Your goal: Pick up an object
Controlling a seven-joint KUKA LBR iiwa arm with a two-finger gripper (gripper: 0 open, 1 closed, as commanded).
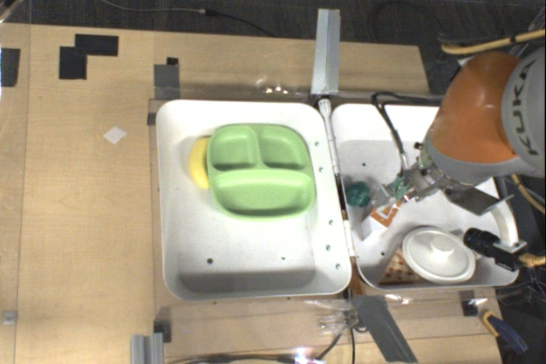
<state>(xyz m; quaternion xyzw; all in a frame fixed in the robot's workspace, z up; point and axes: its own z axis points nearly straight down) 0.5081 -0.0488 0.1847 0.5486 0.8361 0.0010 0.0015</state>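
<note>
Hovering low in the right bin (367, 128), the gripper (399, 188) sits just beside a small teal object (357, 195), which lies toward the bin divider from it; whether it is parted or closed is unclear.

White "KU" lettering, cut by the frame edge, marks the arm (519, 102).

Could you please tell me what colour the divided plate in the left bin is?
Light green; the divided plastic plate shows clearly in the camera view.
</note>
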